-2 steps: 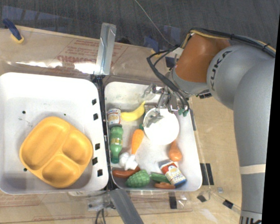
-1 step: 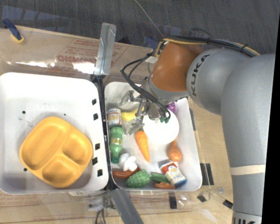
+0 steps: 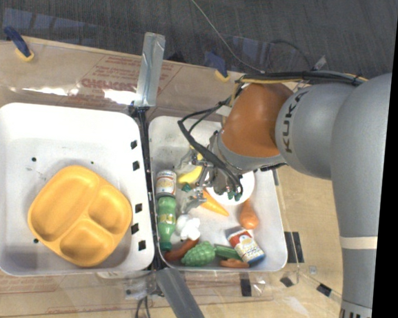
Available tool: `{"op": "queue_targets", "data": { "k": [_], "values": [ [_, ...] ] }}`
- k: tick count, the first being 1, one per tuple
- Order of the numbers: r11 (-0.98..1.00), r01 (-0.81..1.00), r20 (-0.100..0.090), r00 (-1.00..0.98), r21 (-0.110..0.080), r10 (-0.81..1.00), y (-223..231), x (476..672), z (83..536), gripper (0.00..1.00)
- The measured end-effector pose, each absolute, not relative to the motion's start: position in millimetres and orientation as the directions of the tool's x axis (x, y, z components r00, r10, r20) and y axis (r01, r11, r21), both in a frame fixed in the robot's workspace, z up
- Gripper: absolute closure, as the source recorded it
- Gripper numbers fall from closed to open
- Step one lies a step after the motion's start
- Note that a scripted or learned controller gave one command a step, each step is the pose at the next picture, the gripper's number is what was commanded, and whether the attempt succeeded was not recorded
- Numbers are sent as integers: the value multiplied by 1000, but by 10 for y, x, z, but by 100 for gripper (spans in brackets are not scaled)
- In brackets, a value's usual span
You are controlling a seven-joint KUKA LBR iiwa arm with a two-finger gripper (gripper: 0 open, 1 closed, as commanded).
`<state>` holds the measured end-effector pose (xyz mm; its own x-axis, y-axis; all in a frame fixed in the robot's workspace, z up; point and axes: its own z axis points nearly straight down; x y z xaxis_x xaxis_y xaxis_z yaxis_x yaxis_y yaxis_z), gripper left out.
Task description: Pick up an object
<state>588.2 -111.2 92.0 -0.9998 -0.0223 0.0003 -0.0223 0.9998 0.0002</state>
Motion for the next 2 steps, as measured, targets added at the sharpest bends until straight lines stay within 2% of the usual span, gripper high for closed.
{"op": "queue_targets", "data": {
  "k": [1,2],
  "values": [
    [1000,-30,-3,-1000,0,-30,-1090,5902,1031,100],
    [1000,-31,-3,-1000,0,-31,-1087,5901,1027,0]
  ]
}}
